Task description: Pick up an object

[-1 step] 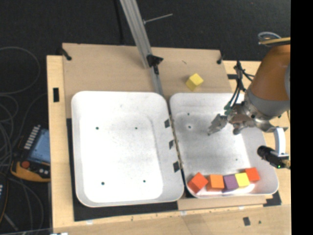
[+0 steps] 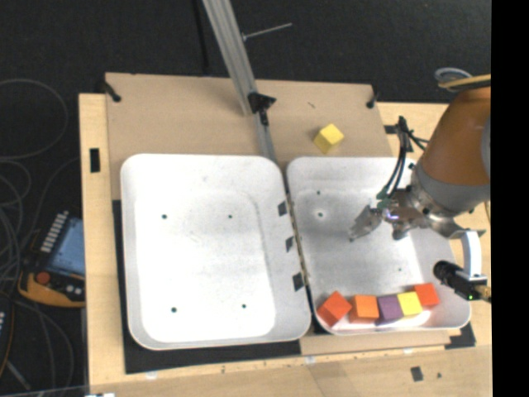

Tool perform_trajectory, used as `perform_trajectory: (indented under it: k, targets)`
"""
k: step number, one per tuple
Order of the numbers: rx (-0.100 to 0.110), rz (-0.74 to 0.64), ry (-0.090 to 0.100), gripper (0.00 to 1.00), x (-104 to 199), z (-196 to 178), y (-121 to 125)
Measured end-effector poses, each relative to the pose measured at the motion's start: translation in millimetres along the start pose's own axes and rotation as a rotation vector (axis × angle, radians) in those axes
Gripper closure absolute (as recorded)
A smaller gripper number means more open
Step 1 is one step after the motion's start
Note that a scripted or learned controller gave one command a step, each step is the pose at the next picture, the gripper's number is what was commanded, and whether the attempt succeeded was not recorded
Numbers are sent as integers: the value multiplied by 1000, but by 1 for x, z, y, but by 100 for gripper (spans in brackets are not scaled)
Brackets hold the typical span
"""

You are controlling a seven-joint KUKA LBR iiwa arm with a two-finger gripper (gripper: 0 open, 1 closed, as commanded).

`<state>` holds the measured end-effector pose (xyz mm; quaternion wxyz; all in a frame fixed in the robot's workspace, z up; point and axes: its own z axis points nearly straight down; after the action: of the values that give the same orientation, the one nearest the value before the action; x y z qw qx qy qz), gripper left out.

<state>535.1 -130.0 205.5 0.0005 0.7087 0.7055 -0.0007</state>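
Pincer (image 2: 378, 222): hovering mid-right, nothing between its fingers, which are looking parted. Blocks (image 2: 378, 307): lying lower right; likely light, rigid; grip across flat opposing faces.

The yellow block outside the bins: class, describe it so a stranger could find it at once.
Start at the right-hand white bin and look just beyond its far rim, on the bare brown board. There a small yellow block sits alone. The other yellow block lies inside that bin, in a row of coloured blocks along the near wall.
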Motion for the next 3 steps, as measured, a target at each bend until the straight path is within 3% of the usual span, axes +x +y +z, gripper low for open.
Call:
perform_trajectory:
  k: [1,2,3]
  targets:
    - [7,-3,3,0,32,102,-35]
    - [-6,-9,0,0,36,108,56]
    - [-10,-10,1,0,59,3,50]
